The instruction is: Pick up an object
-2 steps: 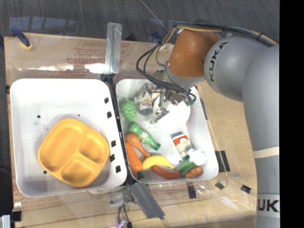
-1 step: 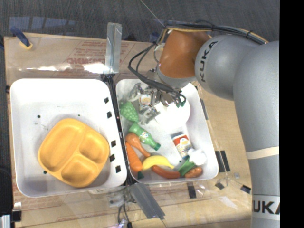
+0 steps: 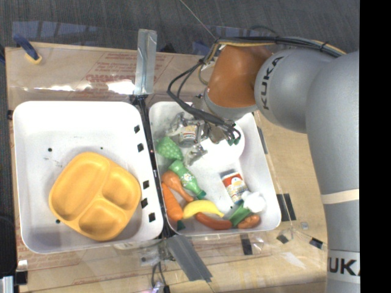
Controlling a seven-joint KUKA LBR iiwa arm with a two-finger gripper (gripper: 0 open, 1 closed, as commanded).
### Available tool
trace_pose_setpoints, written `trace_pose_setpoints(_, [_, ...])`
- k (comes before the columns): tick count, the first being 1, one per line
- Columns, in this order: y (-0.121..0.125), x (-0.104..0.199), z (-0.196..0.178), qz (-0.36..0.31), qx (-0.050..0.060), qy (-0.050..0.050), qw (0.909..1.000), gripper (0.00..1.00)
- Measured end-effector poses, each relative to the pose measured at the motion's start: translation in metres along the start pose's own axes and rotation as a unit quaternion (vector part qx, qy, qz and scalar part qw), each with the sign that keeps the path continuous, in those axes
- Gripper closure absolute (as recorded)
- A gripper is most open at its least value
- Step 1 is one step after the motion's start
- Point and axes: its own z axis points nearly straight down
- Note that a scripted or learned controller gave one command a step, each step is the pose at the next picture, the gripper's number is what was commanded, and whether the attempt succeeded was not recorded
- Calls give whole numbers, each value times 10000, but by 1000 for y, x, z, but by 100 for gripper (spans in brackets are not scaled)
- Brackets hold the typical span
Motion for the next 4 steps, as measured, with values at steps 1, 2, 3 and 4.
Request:
trace_pose_setpoints(1, [-10, -7, -2, -413, 17, -24, 9991, 0])
trace_pose_setpoints(2, [5, -6, 0, -1818, 2, 3, 9833, 0])
trace_pose_setpoints(3, [6, -8, -11, -1831, 11, -12, 9831, 100])
trace_pose_setpoints(4, [9, -24, -136, -1000, 25, -37, 9950, 100])
